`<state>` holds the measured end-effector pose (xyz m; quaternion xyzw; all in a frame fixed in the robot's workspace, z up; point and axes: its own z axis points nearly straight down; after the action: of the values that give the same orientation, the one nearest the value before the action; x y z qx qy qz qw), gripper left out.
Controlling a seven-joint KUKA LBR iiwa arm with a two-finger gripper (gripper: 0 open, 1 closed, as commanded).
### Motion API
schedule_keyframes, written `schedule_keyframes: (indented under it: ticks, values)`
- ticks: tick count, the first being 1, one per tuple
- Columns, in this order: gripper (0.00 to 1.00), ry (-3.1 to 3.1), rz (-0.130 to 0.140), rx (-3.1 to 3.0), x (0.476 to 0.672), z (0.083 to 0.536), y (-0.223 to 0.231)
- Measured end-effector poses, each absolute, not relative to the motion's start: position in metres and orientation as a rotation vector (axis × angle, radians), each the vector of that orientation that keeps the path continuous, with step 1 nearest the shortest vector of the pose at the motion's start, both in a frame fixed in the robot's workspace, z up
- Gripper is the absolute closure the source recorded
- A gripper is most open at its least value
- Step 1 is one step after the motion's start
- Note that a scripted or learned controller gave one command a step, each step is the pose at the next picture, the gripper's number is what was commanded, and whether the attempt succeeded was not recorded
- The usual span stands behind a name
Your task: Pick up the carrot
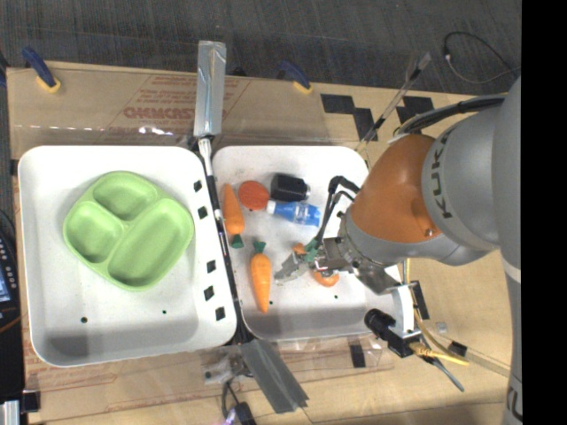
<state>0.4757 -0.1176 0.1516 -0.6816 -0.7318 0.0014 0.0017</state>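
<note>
Two carrots lie in the right bin (350,321). One carrot (260,278), orange with a green top, lies near the bin's middle left, pointing toward the front. A second, longer carrot (232,212) lies along the left wall. My gripper (304,264) hangs low over the bin's middle, just right of the green-topped carrot and apart from it. A small orange thing (324,279) shows right under the gripper, partly hidden by it; what it is I cannot tell.
A red-orange round item (254,194), a black object (288,187) and a blue-and-white bottle (298,212) lie at the back of the right bin. The left bin (53,326) holds a green divided plate (129,228). The arm's orange band (399,202) looms over the right bin's right side.
</note>
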Motion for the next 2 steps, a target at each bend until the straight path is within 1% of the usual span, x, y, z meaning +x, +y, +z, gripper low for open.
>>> schedule_keyframes:
  ticks: [1,2]
  values:
    - [0.00,-2.048,0.006,-2.376,0.506,0.105,-0.092]
    - [0.00,-1.930,0.002,-2.473,0.491,0.092,-0.109]
